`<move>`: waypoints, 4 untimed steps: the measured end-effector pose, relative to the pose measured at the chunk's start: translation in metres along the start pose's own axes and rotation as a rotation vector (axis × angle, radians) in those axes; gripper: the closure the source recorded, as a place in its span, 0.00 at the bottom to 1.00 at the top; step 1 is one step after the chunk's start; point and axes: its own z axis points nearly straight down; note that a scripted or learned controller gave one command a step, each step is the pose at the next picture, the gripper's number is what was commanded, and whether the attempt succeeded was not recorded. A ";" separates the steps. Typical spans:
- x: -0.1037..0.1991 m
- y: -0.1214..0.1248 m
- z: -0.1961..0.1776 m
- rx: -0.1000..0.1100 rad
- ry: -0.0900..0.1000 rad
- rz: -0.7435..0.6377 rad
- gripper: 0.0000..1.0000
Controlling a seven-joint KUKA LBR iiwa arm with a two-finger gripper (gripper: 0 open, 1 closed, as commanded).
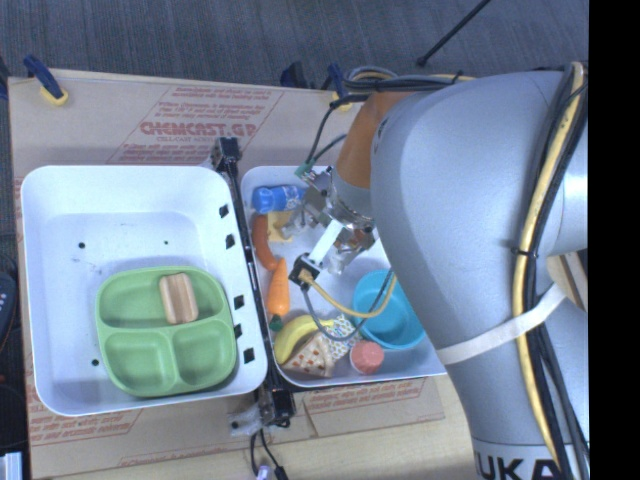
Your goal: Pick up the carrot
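The carrot is orange and lies lengthwise along the left wall of the right bin, with its green end toward the front. My gripper hangs over the back of that bin, behind and slightly right of the carrot, close to a blue object. Nothing can be seen held in it. The big grey arm covers the bin's right side.
A reddish-orange sausage-like piece lies just behind the carrot. A banana, a pizza slice, a pink round piece and a blue bowl fill the front. The left bin holds a green divided plate with a tan block.
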 end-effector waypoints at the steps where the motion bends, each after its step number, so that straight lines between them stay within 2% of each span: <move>1: 0.001 -0.002 -0.009 0.012 -0.001 -0.010 1.00; 2: 0.001 -0.003 -0.009 0.013 -0.002 -0.012 0.00; 3: 0.001 -0.004 -0.018 0.021 -0.005 -0.023 1.00; 4: 0.002 -0.004 -0.018 0.022 -0.006 -0.025 0.00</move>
